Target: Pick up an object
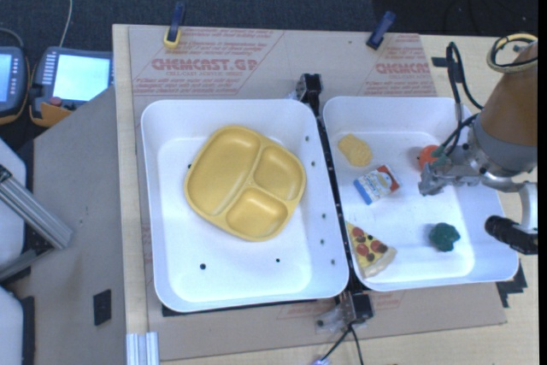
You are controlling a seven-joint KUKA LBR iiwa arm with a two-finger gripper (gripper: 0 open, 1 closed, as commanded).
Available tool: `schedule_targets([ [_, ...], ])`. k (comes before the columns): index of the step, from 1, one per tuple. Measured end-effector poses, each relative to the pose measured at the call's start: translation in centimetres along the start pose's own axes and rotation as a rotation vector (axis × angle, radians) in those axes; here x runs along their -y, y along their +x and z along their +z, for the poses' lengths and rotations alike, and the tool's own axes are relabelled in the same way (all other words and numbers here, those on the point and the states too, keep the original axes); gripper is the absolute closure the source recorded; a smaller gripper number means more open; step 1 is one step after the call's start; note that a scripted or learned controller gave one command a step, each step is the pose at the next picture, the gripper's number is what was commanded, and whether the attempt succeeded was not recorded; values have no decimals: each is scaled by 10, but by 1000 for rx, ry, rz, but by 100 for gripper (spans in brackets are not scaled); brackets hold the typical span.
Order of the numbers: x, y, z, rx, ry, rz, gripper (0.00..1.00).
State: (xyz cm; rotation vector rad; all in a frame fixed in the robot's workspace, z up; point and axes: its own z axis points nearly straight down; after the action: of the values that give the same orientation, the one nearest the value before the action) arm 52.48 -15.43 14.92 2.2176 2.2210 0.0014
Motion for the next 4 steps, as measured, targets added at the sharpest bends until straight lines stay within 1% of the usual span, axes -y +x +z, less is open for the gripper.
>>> schedule_targets([
  [1, -8, -7, -50, 1, -1, 1, 100],
  [2, -9, -8, -73, 1, -2, 0, 100],
  [3, -31, 39, -84, -1, -1, -3, 100],
  [4, -46, 80, -83, -1, 0, -3, 100],
])
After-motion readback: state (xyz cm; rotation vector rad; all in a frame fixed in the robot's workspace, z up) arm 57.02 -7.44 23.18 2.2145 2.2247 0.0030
